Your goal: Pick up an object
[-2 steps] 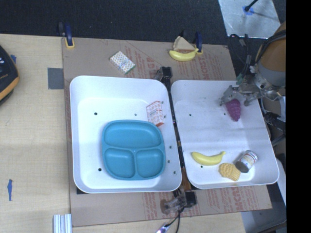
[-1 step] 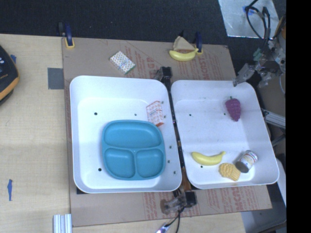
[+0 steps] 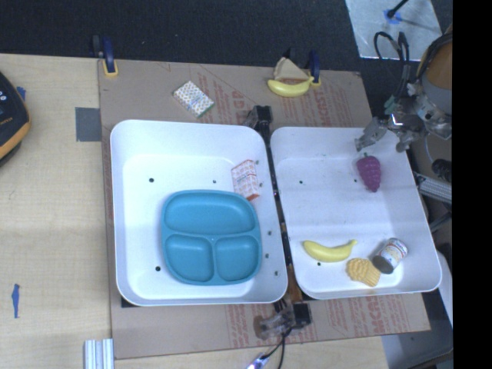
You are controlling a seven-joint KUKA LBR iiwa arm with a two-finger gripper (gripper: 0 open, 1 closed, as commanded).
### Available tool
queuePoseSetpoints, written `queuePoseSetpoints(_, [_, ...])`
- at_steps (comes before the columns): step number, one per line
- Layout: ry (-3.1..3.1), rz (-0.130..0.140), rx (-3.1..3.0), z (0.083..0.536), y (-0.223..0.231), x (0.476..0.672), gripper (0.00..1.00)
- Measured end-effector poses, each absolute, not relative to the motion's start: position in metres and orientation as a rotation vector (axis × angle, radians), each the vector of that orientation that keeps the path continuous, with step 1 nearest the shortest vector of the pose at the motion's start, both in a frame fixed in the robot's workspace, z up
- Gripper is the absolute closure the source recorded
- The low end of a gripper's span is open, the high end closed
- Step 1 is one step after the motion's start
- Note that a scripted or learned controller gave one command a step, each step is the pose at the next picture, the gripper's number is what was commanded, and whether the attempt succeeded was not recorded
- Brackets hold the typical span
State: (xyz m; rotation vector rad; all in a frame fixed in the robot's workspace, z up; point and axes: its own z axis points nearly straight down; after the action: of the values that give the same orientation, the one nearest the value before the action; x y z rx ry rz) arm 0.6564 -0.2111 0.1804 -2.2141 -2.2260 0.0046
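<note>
My gripper [image 3: 385, 138] hangs at the far right corner of the right bin [image 3: 323, 156], with its two fingers spread open and nothing between them. A purple bunch of grapes [image 3: 370, 172] lies in that bin just in front of the gripper, apart from it. At the bin's near side lie a yellow banana [image 3: 329, 250], a yellow ridged piece [image 3: 363, 271] and a small silver can [image 3: 391, 255] on its side.
The left bin [image 3: 131, 206] holds a blue divided plate [image 3: 211, 235] and a red-and-white packet [image 3: 246, 179] at its right wall. Behind the bins on the board lie a second banana [image 3: 290, 87] and a patterned packet [image 3: 193, 98]. Cables and scissors sit at the far right.
</note>
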Motion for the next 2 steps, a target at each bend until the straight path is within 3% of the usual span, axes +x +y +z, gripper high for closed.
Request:
queuePoseSetpoints(1, [-2.225, 0.003, -2.215, 0.195, -0.189, 0.656, 0.00])
queuePoseSetpoints(2, [-2.224, 0.007, -2.214, 0.156, -0.209, 0.656, 0.00])
